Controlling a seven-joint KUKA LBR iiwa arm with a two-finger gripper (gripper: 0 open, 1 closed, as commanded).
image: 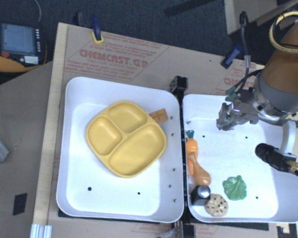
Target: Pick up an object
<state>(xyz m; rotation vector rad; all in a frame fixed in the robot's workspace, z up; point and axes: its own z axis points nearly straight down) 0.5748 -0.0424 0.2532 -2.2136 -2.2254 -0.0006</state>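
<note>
Camera view, from above at a slant
Bench: a brown board (148, 58) with red printed lettering carries two shallow white bins side by side.
Left bin (75, 148): holds a yellow divided plate (126, 138) with three compartments, lying flat near the middle.
Wooden block: a small brown block (159, 114) lies at the plate's upper right edge, touching or just beside it; which cannot be told.
Right bin (272, 194): holds the small things, all toward its left and lower part.
Carrot: an orange toy carrot (191, 151) lies along the bin's left wall, with a green tip at its upper end.
Tan piece: a light brown piece (201, 174) lies just below the carrot, touching or nearly touching it.
Dark cup: a small black round thing (201, 194) sits beneath the tan piece, near the bin's lower left corner.
Cookie: a round speckled cookie (216, 205) lies just right of the dark cup, beside the lower rim.
Green leaf: a crumpled green leaf shape (235, 187) lies right of the cookie and slightly higher, apart from the carrot.
Arm: the grey arm (296, 62) with its orange band comes in from the upper right.
Gripper (226, 122): hangs over the upper left part of the right bin, well apart from the carrot and the other small things; nothing shows between its fingers, and whether they are spread or closed cannot be told.
Black handle: a dark rounded part (271, 155) juts over the right side of the bin.
</note>
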